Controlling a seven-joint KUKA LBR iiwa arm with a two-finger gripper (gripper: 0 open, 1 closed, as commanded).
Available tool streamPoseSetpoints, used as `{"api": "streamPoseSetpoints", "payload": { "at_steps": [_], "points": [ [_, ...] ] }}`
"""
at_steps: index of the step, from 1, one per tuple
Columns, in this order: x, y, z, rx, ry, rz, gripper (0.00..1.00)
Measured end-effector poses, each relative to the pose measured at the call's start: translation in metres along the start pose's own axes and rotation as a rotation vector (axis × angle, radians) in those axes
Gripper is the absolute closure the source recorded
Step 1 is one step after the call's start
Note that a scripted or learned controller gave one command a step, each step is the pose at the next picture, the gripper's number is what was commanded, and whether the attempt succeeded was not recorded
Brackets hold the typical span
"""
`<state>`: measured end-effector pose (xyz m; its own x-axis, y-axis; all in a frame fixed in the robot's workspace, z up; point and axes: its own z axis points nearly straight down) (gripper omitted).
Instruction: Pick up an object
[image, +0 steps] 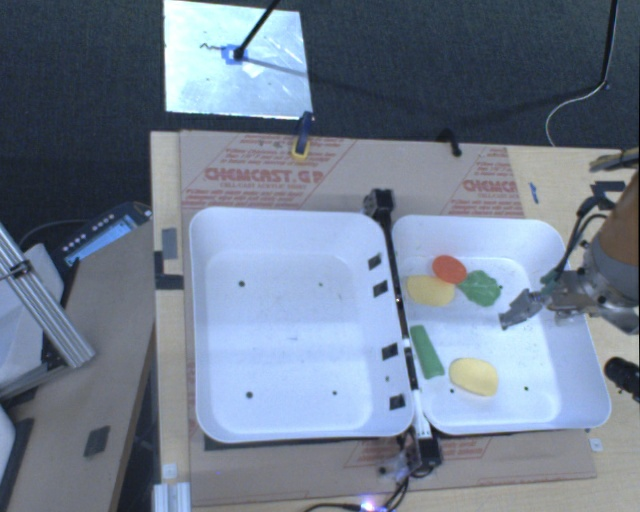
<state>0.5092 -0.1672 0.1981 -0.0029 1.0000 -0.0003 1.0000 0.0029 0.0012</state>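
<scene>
In the right-hand white bin (575, 395), five small objects are gathered towards its left half: a red-orange rounded plastic piece (449, 268) at the far side, a crumpled green leaf-shaped piece (481, 288) touching it on the right, a pale yellow oval piece (430, 291) just nearer and to the left, a flat green bar (426, 352) lying along the bin's left wall, and a yellow lemon-shaped piece (474, 376) nearest the front. No single target is named by the task, so any of these may be taken.

The grey two-finger gripper (522, 308) is seen just right of the green leaf-shaped piece, apart from it, with nothing visibly held between its fingers. Whether the fingers are spread or closed cannot be told, since the tips are blurred and small here. The step in hand is judged to be the approach, before any grasp. For the next move, the gripper would need to be carried a little left over the chosen piece, lowered, and closed upon it; the leaf-shaped piece is nearest, though its contact with the red-orange piece may hinder a clean grip.

The left-hand white bin (215, 240) adjoins it.
</scene>
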Motion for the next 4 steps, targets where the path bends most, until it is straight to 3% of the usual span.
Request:
{"api": "streamPoseSetpoints", "payload": {
  "at_steps": [1,2,3,4],
  "points": [
    [0.007,0.067,0.091,-0.002,-0.001,-0.005,0.0],
    [-0.006,0.107,0.114,-0.005,-0.001,-0.003,0.0],
    [-0.006,0.106,0.102,-0.004,0.0,-0.005,1.0],
    [0.033,0.133,0.113,-0.003,0.001,-0.004,1.0]
  ]
}}
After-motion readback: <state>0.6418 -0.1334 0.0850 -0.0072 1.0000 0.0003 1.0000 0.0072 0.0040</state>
